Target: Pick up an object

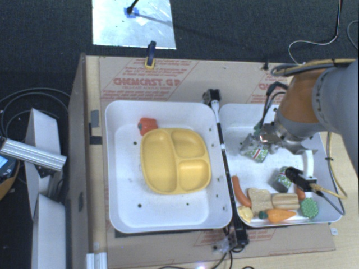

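Hovering in the right bin [235, 114], the gripper [259, 144] meets a crumpled green-and-silver packet [255, 150]; grip unclear.

Dark speckled carpet floor [235, 15] around the bench. Bench top is brown cardboard sheet [168, 80] with red CHEMCAST print, partly readable. Shiny metal plate [133, 15] lies on the floor beyond the bench, glare on it. Black cables [28, 102] looped at left, beside white boxes [45, 133] and an aluminium rail [33, 153]. Thin wire [314, 41] at upper right. Even overhead light.
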`<state>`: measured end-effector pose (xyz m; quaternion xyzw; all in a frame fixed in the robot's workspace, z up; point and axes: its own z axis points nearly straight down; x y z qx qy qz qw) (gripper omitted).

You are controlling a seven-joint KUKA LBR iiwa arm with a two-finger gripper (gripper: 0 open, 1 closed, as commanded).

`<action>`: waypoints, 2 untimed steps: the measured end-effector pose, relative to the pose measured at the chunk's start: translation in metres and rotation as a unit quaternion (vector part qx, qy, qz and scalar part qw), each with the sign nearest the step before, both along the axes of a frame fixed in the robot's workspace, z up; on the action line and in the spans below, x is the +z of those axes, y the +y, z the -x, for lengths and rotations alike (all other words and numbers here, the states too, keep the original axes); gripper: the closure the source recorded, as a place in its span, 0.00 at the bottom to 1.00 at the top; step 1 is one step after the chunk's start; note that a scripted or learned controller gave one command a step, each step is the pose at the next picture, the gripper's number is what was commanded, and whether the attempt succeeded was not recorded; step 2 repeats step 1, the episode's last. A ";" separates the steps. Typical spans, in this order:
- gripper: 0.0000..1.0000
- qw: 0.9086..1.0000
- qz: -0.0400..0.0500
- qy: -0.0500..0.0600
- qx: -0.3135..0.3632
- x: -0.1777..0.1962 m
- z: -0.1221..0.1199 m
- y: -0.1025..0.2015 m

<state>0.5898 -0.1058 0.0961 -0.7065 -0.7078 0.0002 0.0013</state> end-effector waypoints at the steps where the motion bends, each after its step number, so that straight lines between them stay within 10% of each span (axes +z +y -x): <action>1: 1.00 1.000 0.001 -0.002 0.000 0.012 -0.002 -0.001; 2: 1.00 1.000 0.001 -0.002 0.000 0.012 -0.002 -0.001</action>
